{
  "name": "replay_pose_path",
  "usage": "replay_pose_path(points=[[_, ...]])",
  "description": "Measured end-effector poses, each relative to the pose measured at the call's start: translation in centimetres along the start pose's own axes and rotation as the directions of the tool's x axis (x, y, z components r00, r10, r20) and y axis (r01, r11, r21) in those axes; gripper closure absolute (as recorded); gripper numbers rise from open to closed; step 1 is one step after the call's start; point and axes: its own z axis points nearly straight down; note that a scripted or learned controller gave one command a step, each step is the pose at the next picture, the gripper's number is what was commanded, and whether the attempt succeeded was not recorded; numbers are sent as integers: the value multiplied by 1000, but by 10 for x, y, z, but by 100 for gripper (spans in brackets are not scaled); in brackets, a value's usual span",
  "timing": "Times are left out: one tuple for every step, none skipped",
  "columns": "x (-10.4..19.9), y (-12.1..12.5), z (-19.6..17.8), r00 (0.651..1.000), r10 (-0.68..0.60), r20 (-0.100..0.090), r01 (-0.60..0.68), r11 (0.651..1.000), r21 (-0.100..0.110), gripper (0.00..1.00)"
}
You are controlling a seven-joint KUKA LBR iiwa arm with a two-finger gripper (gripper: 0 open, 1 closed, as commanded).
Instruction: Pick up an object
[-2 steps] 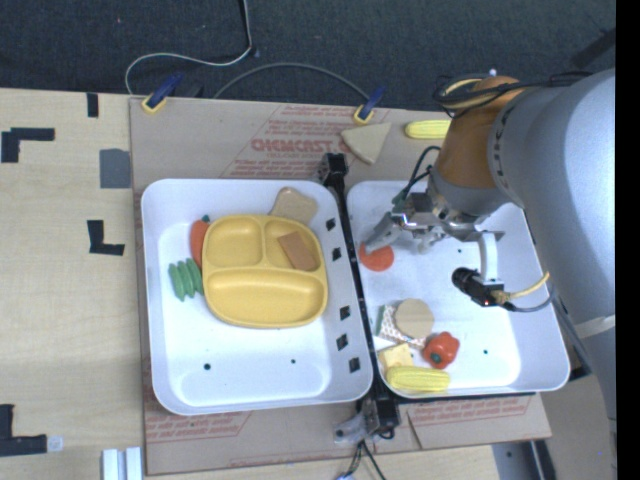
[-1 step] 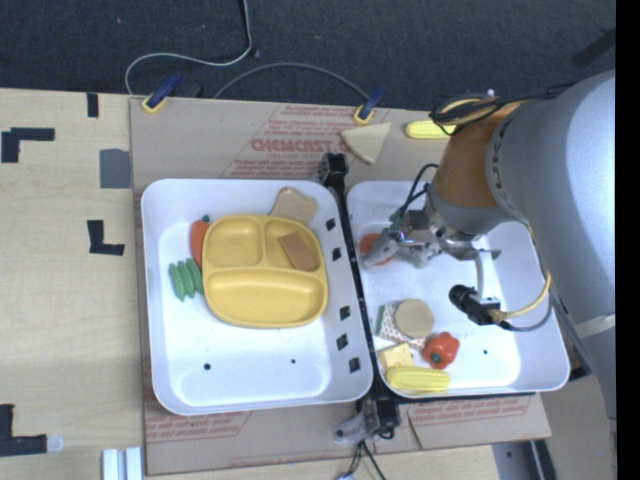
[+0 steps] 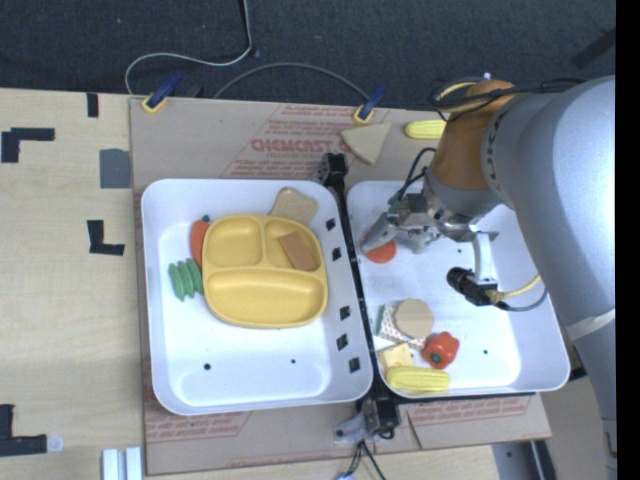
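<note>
My gripper [image 3: 380,236] is down in the right bin [image 3: 530,268], near its left wall. An orange-red round piece [image 3: 381,253] lies right under its tip, partly covered by it; whether it is gripped is unclear. Closer to the front of this bin lie a tan round cookie [image 3: 413,318], a red pepper [image 3: 441,349], a yellow corn cob [image 3: 418,379] and a pale cheese piece [image 3: 395,356]. The grey arm with its orange band [image 3: 465,153] comes in from the right above the bin's far side.
The left bin [image 3: 250,368] holds a yellow divided plate [image 3: 265,293] with a brown slice [image 3: 298,251] in it, a bread slice [image 3: 293,205], a carrot [image 3: 198,240] and green beans [image 3: 184,278]. Behind the bins lie a bread wedge [image 3: 366,144] and a corn cob [image 3: 424,128].
</note>
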Motion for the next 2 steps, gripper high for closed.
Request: replay_pose_path(points=[[1, 26, -35, 1000, 1, 0, -1, 1000, -2, 0], [-2, -1, -6, 1000, 2, 1, -2, 1000, 6, 0]])
